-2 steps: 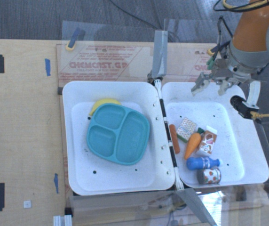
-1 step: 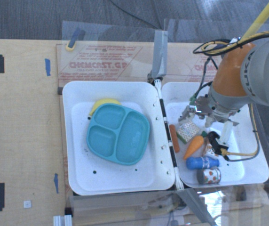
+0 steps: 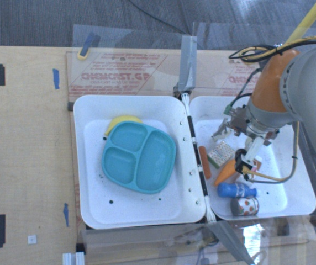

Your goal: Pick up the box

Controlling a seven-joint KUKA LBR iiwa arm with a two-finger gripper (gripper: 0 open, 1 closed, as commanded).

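The box (image 3: 220, 153) is small, with a green and white pattern, and lies tilted in the left half of the right bin (image 3: 301, 200). My gripper (image 3: 228, 133) hangs just above and behind the box, its fingers apart and nothing between them. The grey arm with its orange band reaches in from the right.
Around the box lie an orange carrot (image 3: 225, 173), a red-orange stick (image 3: 204, 162), a blue bottle (image 3: 236, 190) and a small can (image 3: 245, 205). The left bin (image 3: 86, 203) holds a blue divided plate (image 3: 139, 157) with a yellow thing (image 3: 122, 120) under its far edge.
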